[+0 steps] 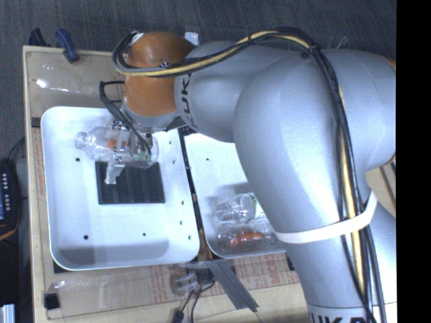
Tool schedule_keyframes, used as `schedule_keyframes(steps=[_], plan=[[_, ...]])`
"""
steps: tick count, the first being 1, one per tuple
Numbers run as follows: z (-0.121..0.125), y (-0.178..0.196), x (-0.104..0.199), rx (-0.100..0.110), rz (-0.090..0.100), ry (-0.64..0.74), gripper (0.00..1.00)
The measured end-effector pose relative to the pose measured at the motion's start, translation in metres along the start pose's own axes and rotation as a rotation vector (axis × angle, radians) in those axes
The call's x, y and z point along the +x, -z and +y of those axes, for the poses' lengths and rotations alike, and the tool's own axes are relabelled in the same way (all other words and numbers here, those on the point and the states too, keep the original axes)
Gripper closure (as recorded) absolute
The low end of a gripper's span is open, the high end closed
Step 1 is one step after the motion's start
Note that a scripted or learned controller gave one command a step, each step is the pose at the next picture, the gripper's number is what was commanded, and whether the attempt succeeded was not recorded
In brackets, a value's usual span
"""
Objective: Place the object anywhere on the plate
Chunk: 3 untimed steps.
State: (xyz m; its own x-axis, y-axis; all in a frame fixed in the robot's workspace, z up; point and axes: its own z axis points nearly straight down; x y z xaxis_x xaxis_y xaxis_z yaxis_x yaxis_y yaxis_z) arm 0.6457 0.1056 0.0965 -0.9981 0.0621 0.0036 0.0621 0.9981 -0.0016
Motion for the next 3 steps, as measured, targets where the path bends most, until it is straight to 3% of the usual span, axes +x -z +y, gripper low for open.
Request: schedule_keyframes(steps=[1,2,3], plan=[[0.012,0.061,0.001,-0.001,-0.004,0.052,0.00],[0.044,0.030,0.015,0.000,0.000,0.354,0.00],[0.029,-0.001,-0.011,0.000,-0.012,0.568,0.00]])
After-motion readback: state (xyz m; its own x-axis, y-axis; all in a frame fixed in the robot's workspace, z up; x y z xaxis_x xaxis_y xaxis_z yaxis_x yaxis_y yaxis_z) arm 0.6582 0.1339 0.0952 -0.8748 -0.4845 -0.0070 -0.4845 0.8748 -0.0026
